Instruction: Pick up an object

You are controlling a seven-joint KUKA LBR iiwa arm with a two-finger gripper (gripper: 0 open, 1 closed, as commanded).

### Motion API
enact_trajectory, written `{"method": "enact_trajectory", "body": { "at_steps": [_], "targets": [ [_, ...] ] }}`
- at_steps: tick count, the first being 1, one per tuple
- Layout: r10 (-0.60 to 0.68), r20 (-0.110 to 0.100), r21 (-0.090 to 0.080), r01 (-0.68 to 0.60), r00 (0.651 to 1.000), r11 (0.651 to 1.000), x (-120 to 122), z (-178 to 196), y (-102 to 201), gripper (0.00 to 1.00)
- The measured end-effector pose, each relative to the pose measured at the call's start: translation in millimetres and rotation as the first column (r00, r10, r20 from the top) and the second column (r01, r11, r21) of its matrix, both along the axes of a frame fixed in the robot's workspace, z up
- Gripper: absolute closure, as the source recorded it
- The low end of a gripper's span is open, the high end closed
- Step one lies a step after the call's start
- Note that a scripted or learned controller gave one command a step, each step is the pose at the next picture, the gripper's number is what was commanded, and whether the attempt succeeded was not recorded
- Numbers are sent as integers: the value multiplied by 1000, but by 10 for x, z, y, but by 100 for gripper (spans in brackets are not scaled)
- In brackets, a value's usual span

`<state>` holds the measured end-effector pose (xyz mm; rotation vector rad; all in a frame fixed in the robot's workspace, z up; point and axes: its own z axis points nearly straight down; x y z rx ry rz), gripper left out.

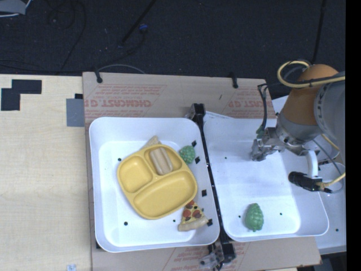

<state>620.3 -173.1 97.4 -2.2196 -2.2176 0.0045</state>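
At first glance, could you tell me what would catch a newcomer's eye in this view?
The yellow divided plate in the left bin stands out most, with a tan hot dog toy in one of its compartments, a small green toy beside it and a pizza slice toy at its near edge. In the right bin a green knobbly toy lies alone near the front, while the gripper hangs over the bin's far side.
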Motion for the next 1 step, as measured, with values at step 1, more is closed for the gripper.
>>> {"method": "enact_trajectory", "body": {
  "at_steps": [1],
  "targets": [
    [3,8,-1,-3,1000,1000,75,465,43,100]
  ]
}}
